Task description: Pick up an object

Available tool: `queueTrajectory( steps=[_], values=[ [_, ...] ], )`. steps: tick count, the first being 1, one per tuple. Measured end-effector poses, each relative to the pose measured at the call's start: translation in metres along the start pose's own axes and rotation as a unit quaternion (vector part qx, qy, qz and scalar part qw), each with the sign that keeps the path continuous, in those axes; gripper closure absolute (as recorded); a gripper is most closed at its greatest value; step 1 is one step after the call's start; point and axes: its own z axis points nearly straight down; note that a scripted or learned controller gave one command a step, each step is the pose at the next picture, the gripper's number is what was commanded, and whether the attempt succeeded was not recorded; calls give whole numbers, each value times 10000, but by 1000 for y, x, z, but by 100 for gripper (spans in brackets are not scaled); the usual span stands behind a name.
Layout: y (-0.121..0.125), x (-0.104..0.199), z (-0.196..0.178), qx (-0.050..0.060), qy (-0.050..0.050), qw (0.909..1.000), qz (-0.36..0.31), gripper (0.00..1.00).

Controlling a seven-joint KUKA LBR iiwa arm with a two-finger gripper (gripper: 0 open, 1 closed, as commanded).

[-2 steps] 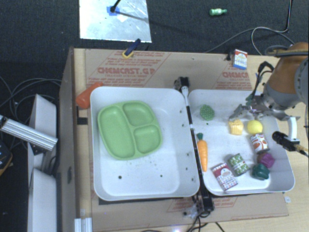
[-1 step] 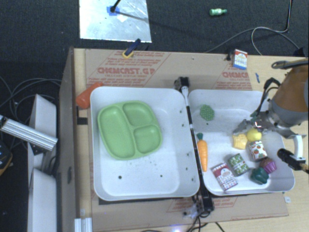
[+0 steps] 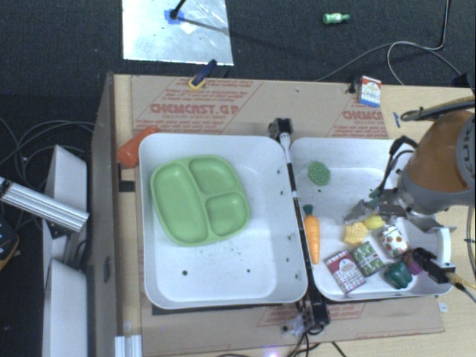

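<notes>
My gripper (image 3: 366, 211) is low in the right bin (image 3: 349, 155), reaching in from the right just above a yellow piece (image 3: 374, 222). A yellow corn-like block (image 3: 355, 233) lies right below it. Around these lie a white cup with red spots (image 3: 393, 240), a small green box (image 3: 367, 257), a red and white box (image 3: 345, 269) and a dark green pepper (image 3: 398, 275). An orange carrot (image 3: 312, 230) rests along the bin's left wall. A green round ball (image 3: 319, 172) sits apart near the back.
The left bin (image 3: 223, 274) holds a green divided plate (image 3: 199, 198). An orange thing (image 3: 129, 149) lies outside its back left corner. A small box (image 3: 370, 91) stands on the cardboard behind the right bin. Cables run on the floor beyond.
</notes>
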Motion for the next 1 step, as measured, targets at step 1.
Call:
queueTrajectory(
  steps=[1],
  values=[
    [-23,49,-4,26,16,10000,-4,0]
  ],
)
